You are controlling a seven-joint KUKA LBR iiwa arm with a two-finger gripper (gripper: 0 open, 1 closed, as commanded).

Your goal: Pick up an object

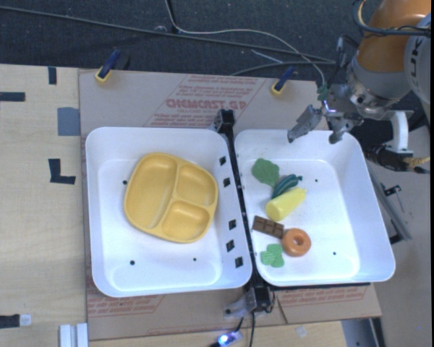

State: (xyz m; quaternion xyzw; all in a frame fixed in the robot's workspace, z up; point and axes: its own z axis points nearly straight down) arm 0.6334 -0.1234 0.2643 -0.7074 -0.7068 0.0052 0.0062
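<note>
The gripper [320, 128] hangs with fingers spread wide and nothing between them over the right bin's [372, 186] far rim, apparently poised to descend. Below, the toys cluster: a yellow corn cob [285, 203], a doughnut [297, 242] and a chocolate bar [267, 227].

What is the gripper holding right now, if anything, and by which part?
Nothing. The gripper hangs open above the far edge of the right bin, apart from the toys in it.
</note>
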